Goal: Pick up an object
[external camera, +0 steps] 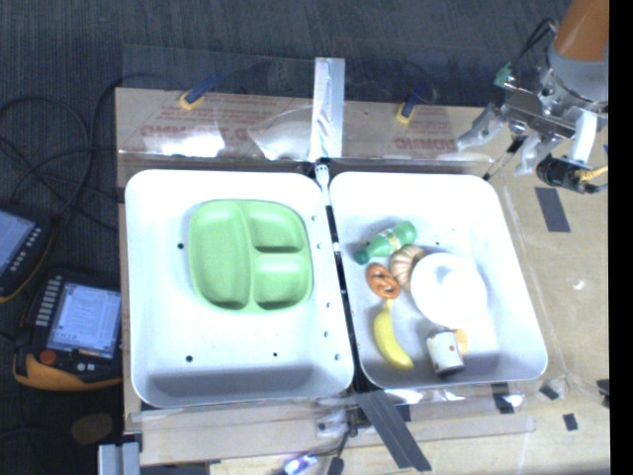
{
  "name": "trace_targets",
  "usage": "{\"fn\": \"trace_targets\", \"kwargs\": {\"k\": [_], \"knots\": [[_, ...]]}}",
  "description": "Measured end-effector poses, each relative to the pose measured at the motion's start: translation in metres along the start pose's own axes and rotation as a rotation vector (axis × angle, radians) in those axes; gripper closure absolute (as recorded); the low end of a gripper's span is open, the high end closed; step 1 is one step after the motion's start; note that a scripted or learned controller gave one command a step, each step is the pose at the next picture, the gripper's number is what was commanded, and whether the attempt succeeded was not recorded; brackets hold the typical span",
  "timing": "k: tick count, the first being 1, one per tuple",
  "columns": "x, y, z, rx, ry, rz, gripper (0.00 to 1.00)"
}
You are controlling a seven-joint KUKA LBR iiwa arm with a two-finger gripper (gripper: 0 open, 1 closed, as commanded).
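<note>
The right bin (514, 265) holds a small heap of items. A green bottle (386, 242) lies at the heap's far left, with a tan pastry (405, 261) and an orange pretzel (383, 281) just in front of it. A white round dish (450, 287) sits to their right. A yellow banana (390, 338) and a small grey can (445, 353) lie near the front wall. My gripper (497, 144) hangs above the bin's far right corner, away from every item, with nothing seen in it.
The left bin (158, 364) holds a green divided plate (251, 253). A metal post (327, 107) stands behind the wall between the bins. Cables and a handheld pendant (74, 320) lie off the bench's left side.
</note>
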State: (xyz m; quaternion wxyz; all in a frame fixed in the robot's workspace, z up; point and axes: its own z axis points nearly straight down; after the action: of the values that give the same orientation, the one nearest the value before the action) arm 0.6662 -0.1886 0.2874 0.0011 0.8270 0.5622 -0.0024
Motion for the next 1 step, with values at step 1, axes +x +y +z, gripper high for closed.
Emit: {"fn": "trace_targets", "kwargs": {"k": [1], "knots": [[0.0805, -0.037, 0.0722, 0.005, 0.003, 0.338, 0.0]]}}
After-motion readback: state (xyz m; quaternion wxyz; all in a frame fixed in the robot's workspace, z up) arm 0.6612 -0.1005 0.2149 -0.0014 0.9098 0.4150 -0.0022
